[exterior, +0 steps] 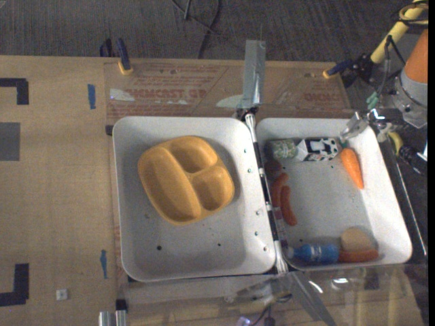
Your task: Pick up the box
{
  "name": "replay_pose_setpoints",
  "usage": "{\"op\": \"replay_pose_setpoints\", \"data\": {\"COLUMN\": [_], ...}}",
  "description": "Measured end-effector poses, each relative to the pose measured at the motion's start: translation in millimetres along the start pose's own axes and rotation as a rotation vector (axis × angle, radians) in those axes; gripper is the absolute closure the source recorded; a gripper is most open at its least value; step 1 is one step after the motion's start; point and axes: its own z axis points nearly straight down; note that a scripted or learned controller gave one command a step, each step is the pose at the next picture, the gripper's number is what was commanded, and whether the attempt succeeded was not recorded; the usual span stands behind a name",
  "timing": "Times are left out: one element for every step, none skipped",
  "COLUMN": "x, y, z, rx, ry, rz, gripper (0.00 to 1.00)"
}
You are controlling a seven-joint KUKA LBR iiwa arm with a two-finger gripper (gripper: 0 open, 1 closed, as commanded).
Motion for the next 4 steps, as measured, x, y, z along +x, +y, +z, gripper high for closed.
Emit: {"op": "replay_pose_setpoints", "data": {"x": [-6.5,64.1,48.6,37.9], "y": [25.2,-25.2,-41.6,-117.4], "z": [-82.2,104.6,-94.1,-30.2], "rx": [-0.002,-0.002,-0.002,0.002], "ry": [-0.002,0.000,-0.002,0.001], "rz": [0.078,0.103,-0.032,0.119], "gripper": [0.00,0.00,0.00,0.00]}}
